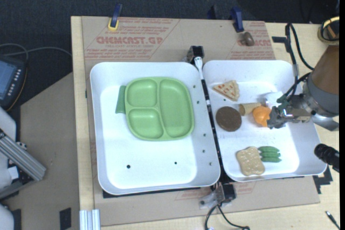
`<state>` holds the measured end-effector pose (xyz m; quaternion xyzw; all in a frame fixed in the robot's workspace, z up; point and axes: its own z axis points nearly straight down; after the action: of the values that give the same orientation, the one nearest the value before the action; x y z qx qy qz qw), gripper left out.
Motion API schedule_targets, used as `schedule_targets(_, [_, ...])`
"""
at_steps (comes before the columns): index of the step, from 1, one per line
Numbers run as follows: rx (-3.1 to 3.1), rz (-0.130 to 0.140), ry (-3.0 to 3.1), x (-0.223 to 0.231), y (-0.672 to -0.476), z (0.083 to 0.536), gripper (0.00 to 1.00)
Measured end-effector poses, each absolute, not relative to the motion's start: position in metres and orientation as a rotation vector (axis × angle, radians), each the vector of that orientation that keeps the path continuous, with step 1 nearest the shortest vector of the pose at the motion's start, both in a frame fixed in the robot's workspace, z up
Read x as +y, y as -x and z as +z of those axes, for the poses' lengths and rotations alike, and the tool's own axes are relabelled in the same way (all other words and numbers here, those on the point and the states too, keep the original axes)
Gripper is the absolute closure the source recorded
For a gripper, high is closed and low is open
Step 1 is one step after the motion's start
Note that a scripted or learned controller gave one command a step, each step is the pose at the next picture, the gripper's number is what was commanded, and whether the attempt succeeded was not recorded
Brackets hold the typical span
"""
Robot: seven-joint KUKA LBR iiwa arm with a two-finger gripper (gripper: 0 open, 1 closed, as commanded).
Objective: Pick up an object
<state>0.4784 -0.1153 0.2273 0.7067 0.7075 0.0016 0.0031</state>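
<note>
Bench contents, taken from the brown cookie [228,118] as landmark

- Right bin [245,69]: white, shallow; holds the brown cookie near its left wall
- Orange toy fruit [261,116]: just right of the cookie, lying on the bin floor; the likeliest pick object
- Gripper [278,117]: right of the cookie, at the far side of the orange fruit, close against or touching the fruit's right edge; whether it is spread or closed cannot be told, and nothing is seen between its tips
- Arm [326,83]: grey with an orange band, entering from beyond the gripper, further right of the cookie
- Pizza slice toy [227,90]: just above the cookie, apart from it
- Small tan piece [248,109]: between the cookie and the orange fruit, partly hidden
- Cracker [250,161]: below and right of the cookie, pale and speckled
- Green pea pod [269,154]: touching the cracker's right side
- Left bin [108,132]: left of the cookie, across the shared walls
- Green divided plate [159,108]: three compartments, well left of the cookie, in the left bin
</note>
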Motion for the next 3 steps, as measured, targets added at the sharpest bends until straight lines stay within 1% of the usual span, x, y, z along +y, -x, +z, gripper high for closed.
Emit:
schedule_targets(1, [2.229,0.005,-2.212,-0.053,-0.481,0.233,1.00])
schedule_targets(2, [2.228,0.003,-2.214,-0.008,-0.484,0.235,1.00])
schedule_targets(3, [2.231,-0.002,-2.219,0.042,-0.484,0.217,1.00])
